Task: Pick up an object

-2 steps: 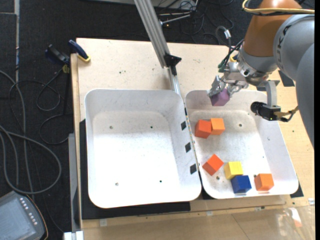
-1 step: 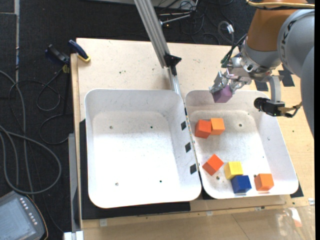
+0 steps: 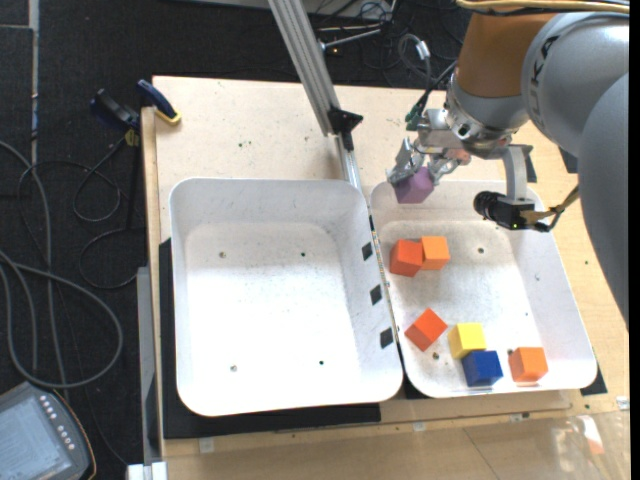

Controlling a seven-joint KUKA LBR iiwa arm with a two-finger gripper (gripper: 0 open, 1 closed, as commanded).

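Gripper point(image 3: 418, 171) upper right of frame, over top-left corner of right bin point(image 3: 560, 298), purple block point(image 3: 414, 184) between its fingers. In that bin: two orange blocks point(image 3: 419, 255) touching, upper left; orange block point(image 3: 427, 327), yellow block point(image 3: 466, 339), blue block point(image 3: 482, 367), orange block point(image 3: 528, 364) along lower part.

The KUKA iiwa arm point(image 3: 575, 63) is bulky and smooth, its rounded grey shells parted by a glossy orange band point(image 3: 500, 48) above the wrist, ending in a small metallic gripper point(image 3: 425, 158) trailing thin black cables.
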